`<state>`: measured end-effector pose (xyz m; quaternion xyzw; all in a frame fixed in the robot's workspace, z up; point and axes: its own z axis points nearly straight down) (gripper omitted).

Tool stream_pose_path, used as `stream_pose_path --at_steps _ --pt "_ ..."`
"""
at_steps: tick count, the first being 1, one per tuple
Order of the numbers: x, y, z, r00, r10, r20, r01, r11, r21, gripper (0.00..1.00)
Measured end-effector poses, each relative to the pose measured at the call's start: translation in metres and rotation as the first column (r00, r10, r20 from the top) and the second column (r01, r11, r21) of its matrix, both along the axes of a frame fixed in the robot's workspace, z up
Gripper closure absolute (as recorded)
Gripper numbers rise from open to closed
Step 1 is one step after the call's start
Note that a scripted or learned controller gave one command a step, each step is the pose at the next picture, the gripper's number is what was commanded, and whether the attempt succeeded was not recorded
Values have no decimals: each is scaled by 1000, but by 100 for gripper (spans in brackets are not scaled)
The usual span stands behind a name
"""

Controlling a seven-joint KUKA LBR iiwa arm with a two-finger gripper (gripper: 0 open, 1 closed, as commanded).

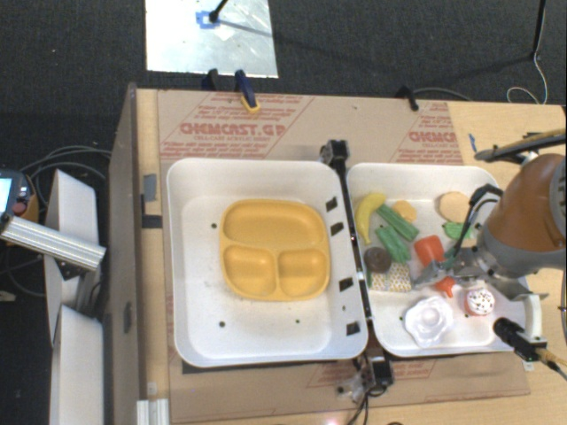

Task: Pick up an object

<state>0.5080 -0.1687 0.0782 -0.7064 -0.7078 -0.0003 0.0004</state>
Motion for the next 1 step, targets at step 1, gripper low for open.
stream_pose_path --at_steps 1 --pt "2 -2 17 1000 0 5 0 1000 -3 100"
